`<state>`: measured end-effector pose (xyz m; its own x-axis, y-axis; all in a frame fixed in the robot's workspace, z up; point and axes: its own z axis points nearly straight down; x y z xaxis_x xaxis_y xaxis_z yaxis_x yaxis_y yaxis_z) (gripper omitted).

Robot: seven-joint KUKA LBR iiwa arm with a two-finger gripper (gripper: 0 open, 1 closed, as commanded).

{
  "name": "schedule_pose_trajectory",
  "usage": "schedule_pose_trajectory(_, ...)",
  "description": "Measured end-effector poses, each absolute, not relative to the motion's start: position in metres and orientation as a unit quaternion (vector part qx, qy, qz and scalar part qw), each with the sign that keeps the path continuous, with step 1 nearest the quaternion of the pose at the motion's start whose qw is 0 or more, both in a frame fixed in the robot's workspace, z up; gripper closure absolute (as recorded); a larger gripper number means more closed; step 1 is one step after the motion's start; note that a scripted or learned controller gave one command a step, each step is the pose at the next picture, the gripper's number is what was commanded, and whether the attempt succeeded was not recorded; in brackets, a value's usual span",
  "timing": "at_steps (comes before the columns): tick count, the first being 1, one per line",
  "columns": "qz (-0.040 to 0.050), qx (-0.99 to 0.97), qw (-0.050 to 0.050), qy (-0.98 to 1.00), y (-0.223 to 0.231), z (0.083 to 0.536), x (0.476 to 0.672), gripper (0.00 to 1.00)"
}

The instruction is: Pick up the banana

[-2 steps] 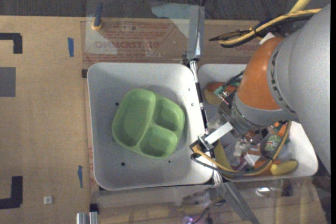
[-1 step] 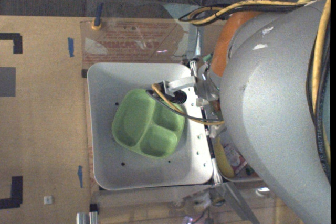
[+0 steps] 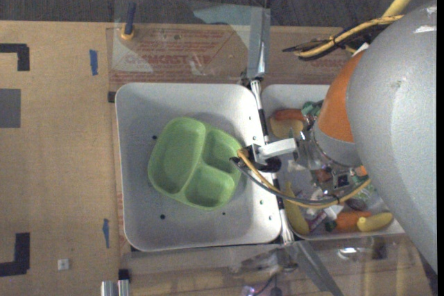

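Cardboard-topped bench (image 3: pixel 55 170): the banana (image 3: pixel 297 215) lies at five o'clock under the arm (image 3: pixel 388 142); approach along its length. Jaw state cannot be told.

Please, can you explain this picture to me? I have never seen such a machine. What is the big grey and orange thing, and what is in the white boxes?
The grey and orange thing is a robot arm. One camera fixed above the bench looks down at a slant. The arm reaches in from the picture's right, over the right bin, and covers much of it. That bin holds mixed small items, among them a yellow banana near the lower edge. The left bin holds a green divided tray. The gripper's fingers are hidden, so I cannot say that anything is held.
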<state>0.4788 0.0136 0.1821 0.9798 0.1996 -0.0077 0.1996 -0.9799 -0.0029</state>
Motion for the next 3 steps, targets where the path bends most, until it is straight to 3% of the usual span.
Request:
schedule_pose_trajectory(1, 0.0032, -0.995, 0.0, -0.103, 0.056, 0.182, 0.479, 0.0)
schedule_pose_trajectory(2, 0.0026, -0.995, 0.0, -0.101, 0.028, 0.186, 0.545, 0.0)
schedule_pose_trajectory(3, 0.0018, -0.995, 0.0, -0.1, 0.013, 0.258, 0.545, 0.0)
